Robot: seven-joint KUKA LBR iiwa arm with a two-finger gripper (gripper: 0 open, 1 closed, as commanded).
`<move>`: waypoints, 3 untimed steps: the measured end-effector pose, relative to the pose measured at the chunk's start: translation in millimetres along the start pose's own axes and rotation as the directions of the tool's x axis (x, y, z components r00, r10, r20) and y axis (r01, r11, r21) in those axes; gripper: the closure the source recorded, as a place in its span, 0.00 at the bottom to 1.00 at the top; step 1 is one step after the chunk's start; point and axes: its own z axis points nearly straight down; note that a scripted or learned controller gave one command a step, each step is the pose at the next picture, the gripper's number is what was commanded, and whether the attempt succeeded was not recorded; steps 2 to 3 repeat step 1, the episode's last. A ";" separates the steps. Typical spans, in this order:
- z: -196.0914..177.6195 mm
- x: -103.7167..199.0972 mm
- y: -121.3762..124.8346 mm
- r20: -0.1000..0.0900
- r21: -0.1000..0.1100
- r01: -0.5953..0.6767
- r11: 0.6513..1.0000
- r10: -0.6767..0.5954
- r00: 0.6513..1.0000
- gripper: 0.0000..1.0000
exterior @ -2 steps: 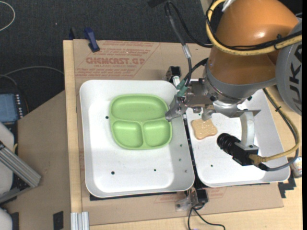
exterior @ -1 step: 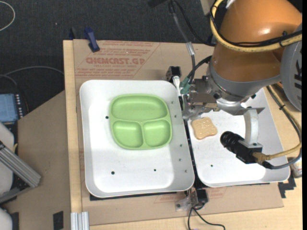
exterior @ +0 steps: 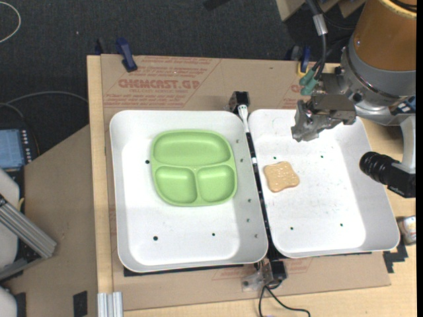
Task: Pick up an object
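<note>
Two white bins sit side by side at the middle of the frame. You have a green divided plate [exterior: 193, 166] lying flat in the left bin [exterior: 129, 197], and a tan slice of toy toast [exterior: 281, 176] lying flat near the left wall of the right bin [exterior: 344, 210]. That toast looks like your likeliest pick, being small and loose with free floor around it. The gripper [exterior: 305, 132] hangs over the upper part of the right bin, up and to the right of the toast and apart from it, probably poised before a descent. Nothing shows between its tips; how far apart they stand you cannot tell from this angle.
</note>
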 end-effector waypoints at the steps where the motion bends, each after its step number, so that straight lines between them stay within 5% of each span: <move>1: 54.9 -6.8 -1.8 0.001 0.018 0.002 1.000 -0.002 1.000 1.00; 3: 54.9 -6.8 -1.8 0.001 0.018 0.002 1.000 -0.002 1.000 1.00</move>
